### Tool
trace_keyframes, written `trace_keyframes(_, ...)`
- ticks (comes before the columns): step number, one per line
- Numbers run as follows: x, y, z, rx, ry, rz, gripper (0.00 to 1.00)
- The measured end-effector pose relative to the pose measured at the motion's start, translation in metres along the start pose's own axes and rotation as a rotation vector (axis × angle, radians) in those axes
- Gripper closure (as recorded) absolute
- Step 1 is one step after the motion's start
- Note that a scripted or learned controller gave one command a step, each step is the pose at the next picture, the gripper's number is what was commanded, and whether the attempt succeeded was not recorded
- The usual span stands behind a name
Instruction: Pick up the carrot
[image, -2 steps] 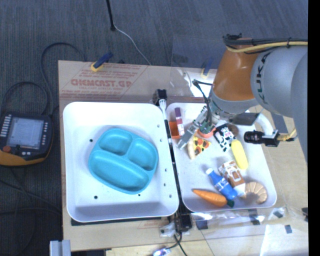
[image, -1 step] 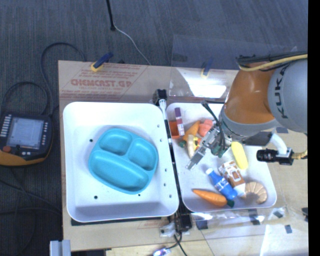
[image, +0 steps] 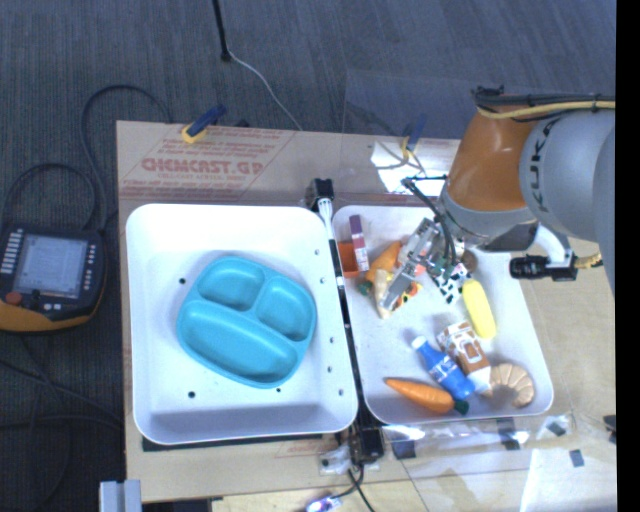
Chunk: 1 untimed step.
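Observation:
The carrot (image: 420, 394), orange with a green stub at its right end, lies flat near the front wall of the right bin (image: 530, 330). My gripper (image: 400, 283) is low over the bin's back left part, among a cluster of toys. It stands well behind the carrot, with bare bin floor between the two. Nothing of the carrot is near the gripper.
Around the gripper lie an orange toy (image: 383, 262), a red box (image: 352, 255) and a black-and-white piece (image: 455, 282). A yellow piece (image: 478, 308), a blue bottle (image: 445, 368) and a croissant (image: 512, 382) sit close to the carrot. The left bin (image: 150, 240) holds a blue divided plate (image: 248, 318).

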<state>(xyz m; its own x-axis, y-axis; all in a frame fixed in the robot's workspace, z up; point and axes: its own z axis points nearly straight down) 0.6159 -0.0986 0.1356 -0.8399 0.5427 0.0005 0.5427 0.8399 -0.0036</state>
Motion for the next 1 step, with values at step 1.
trace_keyframes(1, -0.0117, 0.0034, 0.0450, -0.009, -0.011, 0.091, 0.00)
